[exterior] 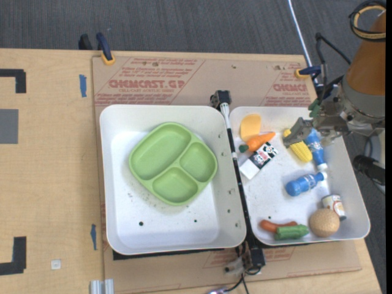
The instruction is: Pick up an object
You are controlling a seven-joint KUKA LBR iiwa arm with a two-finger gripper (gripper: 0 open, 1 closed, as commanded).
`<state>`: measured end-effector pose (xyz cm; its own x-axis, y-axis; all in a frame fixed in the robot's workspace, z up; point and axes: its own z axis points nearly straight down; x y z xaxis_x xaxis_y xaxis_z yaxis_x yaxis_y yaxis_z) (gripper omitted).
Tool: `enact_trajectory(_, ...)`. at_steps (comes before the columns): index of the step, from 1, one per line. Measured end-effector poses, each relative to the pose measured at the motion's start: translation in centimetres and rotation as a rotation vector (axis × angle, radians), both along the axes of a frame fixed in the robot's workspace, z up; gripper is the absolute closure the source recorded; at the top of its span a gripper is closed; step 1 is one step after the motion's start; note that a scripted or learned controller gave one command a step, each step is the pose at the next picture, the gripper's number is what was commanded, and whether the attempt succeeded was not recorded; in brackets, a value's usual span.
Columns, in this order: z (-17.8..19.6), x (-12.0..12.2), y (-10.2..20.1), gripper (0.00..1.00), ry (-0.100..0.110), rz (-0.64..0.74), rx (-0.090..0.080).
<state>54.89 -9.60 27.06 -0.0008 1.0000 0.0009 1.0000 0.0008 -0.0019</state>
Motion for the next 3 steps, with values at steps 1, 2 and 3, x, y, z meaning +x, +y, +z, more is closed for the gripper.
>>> enact_trajectory(1,-18.1,-1.2,-1.1,0.0,-0.003,0.245,-0.001)
enact_trajectory(2,-18.5,-4.6,-7.0,0.0,-0.002,0.371,-0.001)
enact_trajectory(3,-17.5,-4.3,-6.1,1.0,-0.006,0.377,0.015)
